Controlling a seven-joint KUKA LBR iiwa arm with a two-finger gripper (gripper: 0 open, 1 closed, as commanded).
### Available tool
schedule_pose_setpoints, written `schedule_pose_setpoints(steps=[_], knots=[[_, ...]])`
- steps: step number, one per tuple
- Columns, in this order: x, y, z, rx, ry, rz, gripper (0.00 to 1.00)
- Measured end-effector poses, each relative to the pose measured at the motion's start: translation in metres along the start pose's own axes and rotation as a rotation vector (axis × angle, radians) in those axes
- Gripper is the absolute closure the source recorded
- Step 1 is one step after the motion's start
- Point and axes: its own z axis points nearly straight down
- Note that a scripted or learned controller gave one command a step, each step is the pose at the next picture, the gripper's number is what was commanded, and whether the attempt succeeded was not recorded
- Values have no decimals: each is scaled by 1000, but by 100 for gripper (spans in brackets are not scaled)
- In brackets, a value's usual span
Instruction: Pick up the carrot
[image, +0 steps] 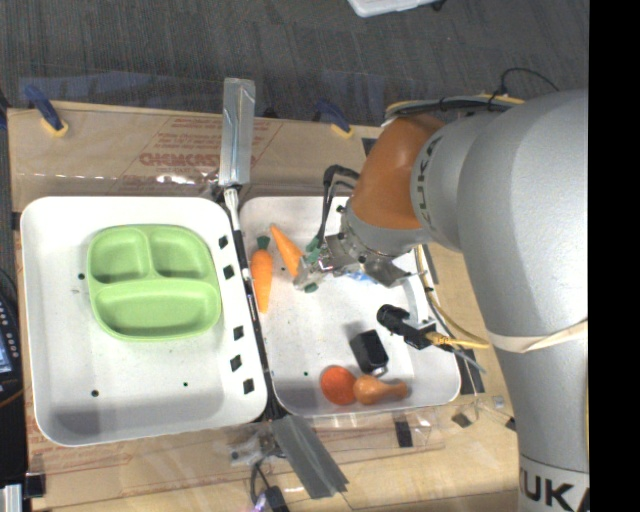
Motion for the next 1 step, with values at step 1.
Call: schedule_pose_setpoints(steps=[1], knots=[[47, 23, -97, -5, 1, 69, 100]])
